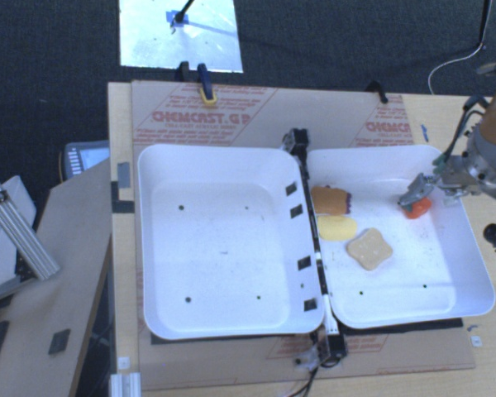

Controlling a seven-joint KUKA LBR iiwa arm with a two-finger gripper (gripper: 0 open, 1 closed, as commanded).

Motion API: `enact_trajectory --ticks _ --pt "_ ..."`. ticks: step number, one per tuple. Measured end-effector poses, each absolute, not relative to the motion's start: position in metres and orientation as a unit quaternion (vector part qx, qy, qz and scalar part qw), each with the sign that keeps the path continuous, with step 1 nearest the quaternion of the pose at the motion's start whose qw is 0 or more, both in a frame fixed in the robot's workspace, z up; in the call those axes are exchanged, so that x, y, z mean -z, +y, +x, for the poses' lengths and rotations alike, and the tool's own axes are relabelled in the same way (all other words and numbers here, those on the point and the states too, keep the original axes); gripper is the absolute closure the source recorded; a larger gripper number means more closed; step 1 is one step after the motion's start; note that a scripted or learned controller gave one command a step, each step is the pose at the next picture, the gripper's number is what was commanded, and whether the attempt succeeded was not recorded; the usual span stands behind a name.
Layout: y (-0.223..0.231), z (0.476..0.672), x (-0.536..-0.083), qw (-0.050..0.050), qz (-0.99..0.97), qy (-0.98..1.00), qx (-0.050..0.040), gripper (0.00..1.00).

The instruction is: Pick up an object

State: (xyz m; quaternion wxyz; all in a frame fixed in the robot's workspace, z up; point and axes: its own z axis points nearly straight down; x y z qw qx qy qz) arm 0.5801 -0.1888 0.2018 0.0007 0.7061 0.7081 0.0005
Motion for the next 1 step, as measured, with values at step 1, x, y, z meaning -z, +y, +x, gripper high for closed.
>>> enact_trajectory --ticks 1 --pt "-0.1193 0.6069 -0.4812 0.009 0.704 0.711 -0.0062 0.00"
